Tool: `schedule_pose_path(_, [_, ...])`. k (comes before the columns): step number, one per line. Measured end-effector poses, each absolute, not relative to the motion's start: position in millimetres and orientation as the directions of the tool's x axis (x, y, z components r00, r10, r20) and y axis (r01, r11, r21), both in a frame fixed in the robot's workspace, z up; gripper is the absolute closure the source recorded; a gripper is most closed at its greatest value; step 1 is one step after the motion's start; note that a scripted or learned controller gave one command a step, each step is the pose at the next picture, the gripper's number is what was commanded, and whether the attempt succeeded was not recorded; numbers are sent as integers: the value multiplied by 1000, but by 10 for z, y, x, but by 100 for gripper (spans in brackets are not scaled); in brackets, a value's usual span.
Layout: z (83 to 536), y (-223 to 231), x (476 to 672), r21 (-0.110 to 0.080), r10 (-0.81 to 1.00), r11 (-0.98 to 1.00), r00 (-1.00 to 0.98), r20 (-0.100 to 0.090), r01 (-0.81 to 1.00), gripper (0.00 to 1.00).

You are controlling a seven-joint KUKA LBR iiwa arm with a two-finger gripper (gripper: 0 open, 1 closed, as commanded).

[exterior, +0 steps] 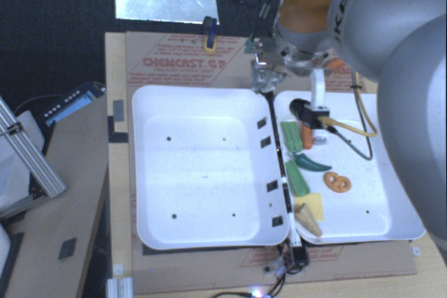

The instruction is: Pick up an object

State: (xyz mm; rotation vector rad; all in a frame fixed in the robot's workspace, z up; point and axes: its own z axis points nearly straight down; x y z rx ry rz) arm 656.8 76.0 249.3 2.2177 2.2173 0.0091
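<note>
From above, the grey arm (391,45) with its orange band reaches in from the right, and its gripper (264,79) hangs over the far end of the divider between the two white bins. Whether it is spread or pressed together cannot be told from here, and nothing shows between its tips.

The left bin (150,220) lies just beside the right bin (370,223), both on the cardboard-covered surface (174,59). All the small things lie in the right bin, close to the divider: a light green strip (290,134) touching an orange carrot-like piece (306,136), a dark green pepper (312,164) nearer the camera, then a pretzel (338,183), another green stick (297,179), a yellow block (314,204) and a tan wedge (309,221). A small black part (302,109) with a yellow cable hangs over the far end of that row.
</note>
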Motion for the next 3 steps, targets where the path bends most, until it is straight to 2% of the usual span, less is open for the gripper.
schedule_pose_path(1, [1833,1147,6680,-2,1000,7,-7,1,1000,100])
schedule_pose_path(2, [2581,1224,6120,6,1000,7,-7,3,1000,100])
schedule_pose_path(3, [2694,1377,6500,6,1000,6,-6,2,1000,100])
